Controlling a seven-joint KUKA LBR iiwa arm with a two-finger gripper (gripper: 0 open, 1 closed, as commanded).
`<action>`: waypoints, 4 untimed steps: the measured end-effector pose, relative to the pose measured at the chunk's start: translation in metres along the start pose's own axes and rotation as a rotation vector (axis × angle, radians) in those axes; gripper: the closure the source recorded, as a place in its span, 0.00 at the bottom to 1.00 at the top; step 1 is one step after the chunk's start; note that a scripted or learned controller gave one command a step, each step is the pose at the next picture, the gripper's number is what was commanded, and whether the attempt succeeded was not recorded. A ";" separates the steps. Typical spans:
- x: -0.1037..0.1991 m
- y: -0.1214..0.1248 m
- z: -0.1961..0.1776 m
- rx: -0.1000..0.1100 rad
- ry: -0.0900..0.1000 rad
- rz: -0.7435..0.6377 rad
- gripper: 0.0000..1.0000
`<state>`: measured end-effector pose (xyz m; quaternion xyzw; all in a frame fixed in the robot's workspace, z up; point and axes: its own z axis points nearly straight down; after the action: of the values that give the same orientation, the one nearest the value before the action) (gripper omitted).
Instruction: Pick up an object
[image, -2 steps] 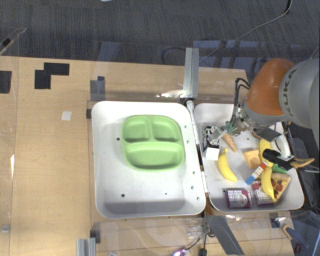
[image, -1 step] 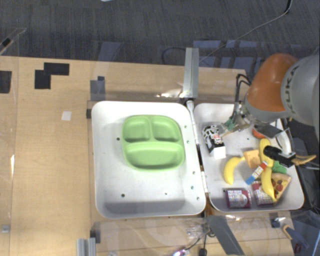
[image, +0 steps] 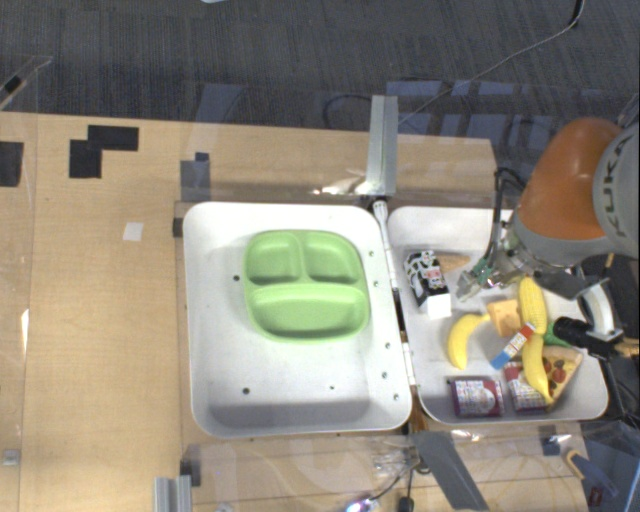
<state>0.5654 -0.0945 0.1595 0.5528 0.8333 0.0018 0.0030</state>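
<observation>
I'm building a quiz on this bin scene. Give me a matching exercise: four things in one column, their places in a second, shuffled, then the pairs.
Things:
1. green divided plate
2. black-and-white carton
3. two dark red packets
4. pincer

Places:
A. right bin's near edge
B. middle of the left bin
C. over the right bin's far part
D. right bin, by the divider

Pairs: 1-B, 2-D, 3-A, 4-C

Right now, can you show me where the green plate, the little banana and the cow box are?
green plate (image: 305, 283): camera view, on the ridge between its compartments.
little banana (image: 459, 340): camera view, middle of its curve.
cow box (image: 427, 275): camera view, its spotted top face.
</observation>
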 end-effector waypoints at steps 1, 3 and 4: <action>-0.004 0.012 0.069 -0.008 -0.004 0.520 1.00; 0.017 -0.050 0.068 -0.011 -0.004 0.304 0.00; 0.018 -0.047 0.056 -0.018 -0.003 0.302 1.00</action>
<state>0.5159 -0.0963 0.1028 0.6718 0.7407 0.0087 0.0088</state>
